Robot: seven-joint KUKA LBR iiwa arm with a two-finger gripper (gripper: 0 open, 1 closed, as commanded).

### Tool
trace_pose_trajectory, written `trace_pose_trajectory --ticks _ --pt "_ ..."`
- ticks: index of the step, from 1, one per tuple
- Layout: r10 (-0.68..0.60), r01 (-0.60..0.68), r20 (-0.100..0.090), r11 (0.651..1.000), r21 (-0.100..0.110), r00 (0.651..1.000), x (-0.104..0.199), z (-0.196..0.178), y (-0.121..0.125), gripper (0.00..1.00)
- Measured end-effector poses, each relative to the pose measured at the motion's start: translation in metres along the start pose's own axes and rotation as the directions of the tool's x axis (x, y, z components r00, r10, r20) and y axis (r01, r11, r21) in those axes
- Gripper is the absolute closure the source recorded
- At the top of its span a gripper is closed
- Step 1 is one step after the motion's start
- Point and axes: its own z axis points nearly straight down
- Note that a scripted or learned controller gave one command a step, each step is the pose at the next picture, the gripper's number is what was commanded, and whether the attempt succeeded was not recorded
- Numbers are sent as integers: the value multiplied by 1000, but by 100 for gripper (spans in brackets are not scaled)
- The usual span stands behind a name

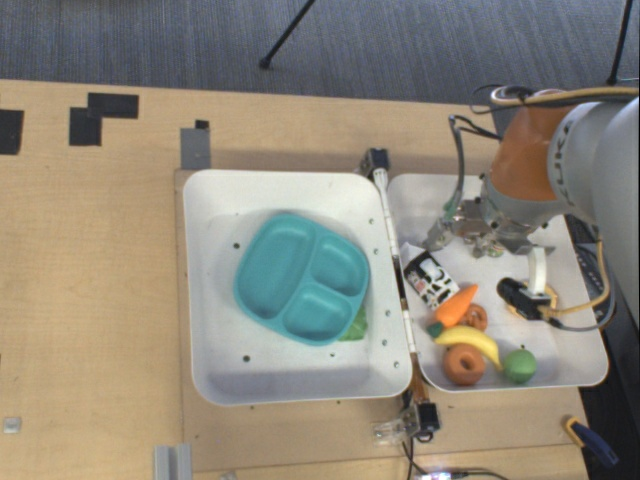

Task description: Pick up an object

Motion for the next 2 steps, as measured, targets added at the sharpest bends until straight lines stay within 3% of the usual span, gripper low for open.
trace_pose_trajectory --ticks 1,2 --pt "-3 3 -1 1000 2 1000 12 2 51 0" --pt "0 0 2 1000 2 1000 -67 2 54 0"
